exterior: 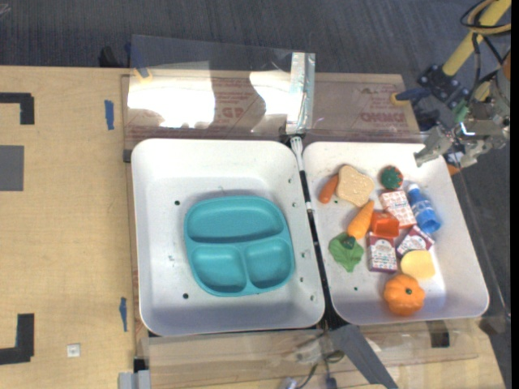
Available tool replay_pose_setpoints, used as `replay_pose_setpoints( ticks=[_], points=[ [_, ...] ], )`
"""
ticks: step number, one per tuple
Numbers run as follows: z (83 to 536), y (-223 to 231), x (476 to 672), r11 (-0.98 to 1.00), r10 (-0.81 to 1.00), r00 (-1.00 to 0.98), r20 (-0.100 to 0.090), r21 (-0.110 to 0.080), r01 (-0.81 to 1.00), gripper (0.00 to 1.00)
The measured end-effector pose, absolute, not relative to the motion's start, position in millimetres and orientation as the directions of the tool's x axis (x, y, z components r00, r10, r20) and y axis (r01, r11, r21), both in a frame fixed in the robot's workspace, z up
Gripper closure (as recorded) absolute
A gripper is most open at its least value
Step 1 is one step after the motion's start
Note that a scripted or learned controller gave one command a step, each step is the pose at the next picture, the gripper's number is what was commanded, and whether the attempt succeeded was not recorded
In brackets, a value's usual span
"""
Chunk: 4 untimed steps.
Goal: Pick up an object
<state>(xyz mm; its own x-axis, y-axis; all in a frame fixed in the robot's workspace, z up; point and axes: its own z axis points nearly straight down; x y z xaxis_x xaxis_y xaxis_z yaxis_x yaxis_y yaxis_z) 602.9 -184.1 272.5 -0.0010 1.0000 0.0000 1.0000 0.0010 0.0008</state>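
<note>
Camera view, my read: pincer hangs over the right bin's far right corner; I cannot tell its state. Nothing sits between its tips. The toys lie apart from it toward the bin's middle, the green ball and blue bottle nearest. Left bin carries a teal tray.

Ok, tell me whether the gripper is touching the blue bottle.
Apart. The camera view shows the gripper at the right bin's upper right corner, bare white floor between it and the blue bottle.
</note>
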Motion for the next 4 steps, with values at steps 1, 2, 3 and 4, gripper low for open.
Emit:
replay_pose_setpoints(
  ticks=[1,2,3,4],
  points=[
    [226,-223,619.5,-0.250,0.968,0.250,0.000,-0.001,0.968,0.00],
    [164,-191,666.5,-0.362,0.932,0.362,0.000,-0.003,0.932,0.00],
    [110,-165,649.3,-0.127,0.992,0.127,0.001,-0.003,0.992,0.00],
    [112,-205,619.6,-0.062,0.998,0.062,0.001,0.001,0.998,0.00]
  ],
)
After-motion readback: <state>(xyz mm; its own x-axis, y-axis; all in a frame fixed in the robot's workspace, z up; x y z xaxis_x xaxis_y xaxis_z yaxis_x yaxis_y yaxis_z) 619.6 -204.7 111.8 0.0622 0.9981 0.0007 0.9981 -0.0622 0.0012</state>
